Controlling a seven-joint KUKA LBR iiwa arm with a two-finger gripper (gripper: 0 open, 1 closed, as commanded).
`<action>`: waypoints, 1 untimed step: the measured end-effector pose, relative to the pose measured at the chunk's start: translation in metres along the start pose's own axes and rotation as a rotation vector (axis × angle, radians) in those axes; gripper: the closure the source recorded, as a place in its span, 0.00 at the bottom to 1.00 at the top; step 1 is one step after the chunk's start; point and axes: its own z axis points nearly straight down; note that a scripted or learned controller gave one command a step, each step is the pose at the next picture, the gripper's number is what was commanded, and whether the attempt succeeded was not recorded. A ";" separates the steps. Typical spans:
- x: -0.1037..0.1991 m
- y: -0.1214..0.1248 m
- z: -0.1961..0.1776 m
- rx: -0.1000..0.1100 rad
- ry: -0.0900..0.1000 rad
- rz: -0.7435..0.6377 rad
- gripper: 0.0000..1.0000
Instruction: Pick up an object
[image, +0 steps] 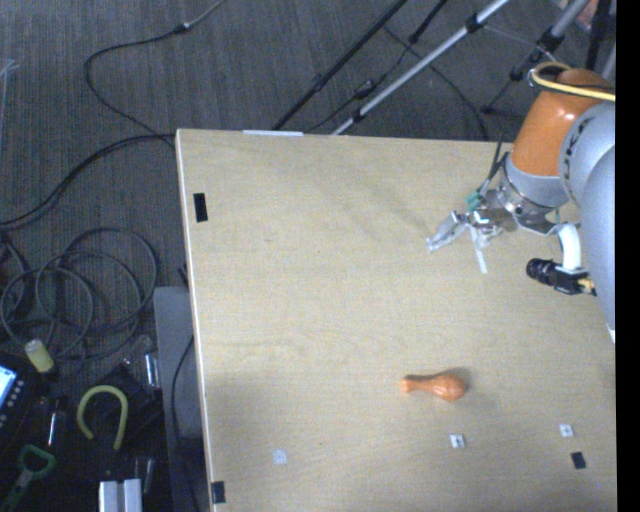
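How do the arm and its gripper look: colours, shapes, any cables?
The arm is rounded and light grey, with an orange band edged by a yellow ring. Below it sits a grey wrist, a black part with a white cable, and a small silver gripper with thin metal fingers.

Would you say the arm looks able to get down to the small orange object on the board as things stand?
Probably yes. The orange object lies alone on the bare wooden board, with nothing around or over it. The claw hangs above the board, further back and a little to the right, and nothing stands between the two.
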 end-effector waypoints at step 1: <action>-0.010 -0.001 0.042 -0.002 0.000 -0.311 0.00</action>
